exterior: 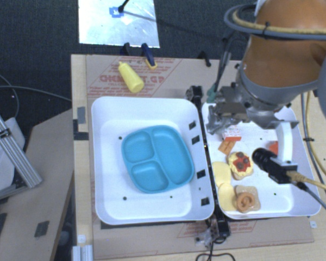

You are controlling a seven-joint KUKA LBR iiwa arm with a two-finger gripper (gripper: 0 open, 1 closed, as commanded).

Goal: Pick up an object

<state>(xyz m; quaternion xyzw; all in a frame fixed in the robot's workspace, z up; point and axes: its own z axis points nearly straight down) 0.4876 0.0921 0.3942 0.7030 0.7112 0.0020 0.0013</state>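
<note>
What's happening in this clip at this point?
A grey arm with an orange band reaches in from the right, its gripper low over the far end of the right bin. That bin holds toy food: a pizza slice, a pretzel piece and yellow slices. The left bin holds a blue divided tray. Nothing is visibly lifted yet.

Smooth glossy white plastic bins [111,200]; a matt blue plastic tray [157,157]; bare brown cardboard [168,72] under them; a shiny foil-like sheet [118,15] beyond; glossy orange band [290,34] on the arm.
</note>
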